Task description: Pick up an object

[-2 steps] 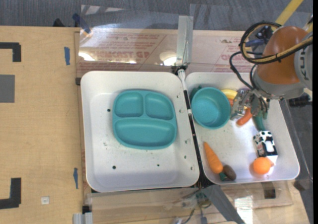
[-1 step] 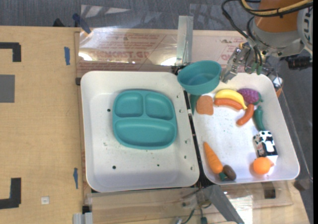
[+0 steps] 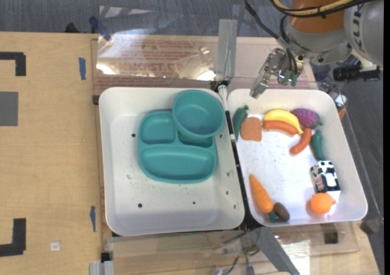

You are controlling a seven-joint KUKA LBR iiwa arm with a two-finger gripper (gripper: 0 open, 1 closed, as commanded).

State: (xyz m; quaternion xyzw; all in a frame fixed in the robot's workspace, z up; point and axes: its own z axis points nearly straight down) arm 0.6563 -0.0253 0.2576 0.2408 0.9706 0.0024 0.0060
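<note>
Toy foods are scattered in the right bin (image 3: 350, 164), below the jaws (image 3: 272, 77), which are seen at about one o'clock in the view, above that bin's far rim. Whether the jaws are spread or pressed together cannot be told. Nearest, toward five o'clock from them, a yellow banana (image 3: 282, 120) is seen, with a purple grape bunch (image 3: 306, 116) just beside it and a tan slice (image 3: 250, 129) at its left. An orange carrot (image 3: 261, 193) and an orange fruit (image 3: 320, 203) are seen at the near side. In the left bin (image 3: 116, 164) a teal divided tray (image 3: 170, 155) is placed, with a teal bowl (image 3: 198, 115) on it.
</note>
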